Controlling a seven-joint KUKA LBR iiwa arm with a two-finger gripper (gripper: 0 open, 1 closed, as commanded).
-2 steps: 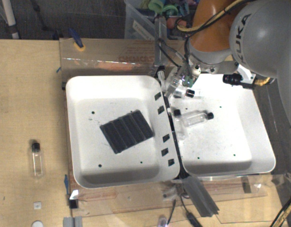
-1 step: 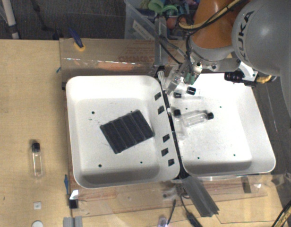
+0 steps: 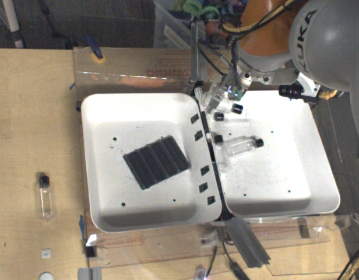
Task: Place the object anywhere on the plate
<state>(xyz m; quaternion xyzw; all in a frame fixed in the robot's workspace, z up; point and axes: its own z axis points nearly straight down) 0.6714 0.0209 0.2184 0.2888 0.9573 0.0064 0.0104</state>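
A black ridged plate [image 3: 156, 161] lies tilted in the middle of the left bin [image 3: 104, 109]. A clear vial with a black cap [image 3: 243, 146] lies on its side in the right bin [image 3: 290, 174], near the divider. My gripper [image 3: 224, 98] hangs low over the far left corner of the right bin, right by the divider. Another small clear vial with a black cap [image 3: 233, 107] sits just beneath it; whether it is touched or held is unclear. A further black cap [image 3: 219, 116] lies just below that.
The divider [image 3: 204, 156] between the bins carries several black clips. A spare clear vial [image 3: 45, 196] lies on the wooden bench left of the bins. A crate of colourful items [image 3: 197, 4] stands behind. Cables trail from the arm over the far rim.
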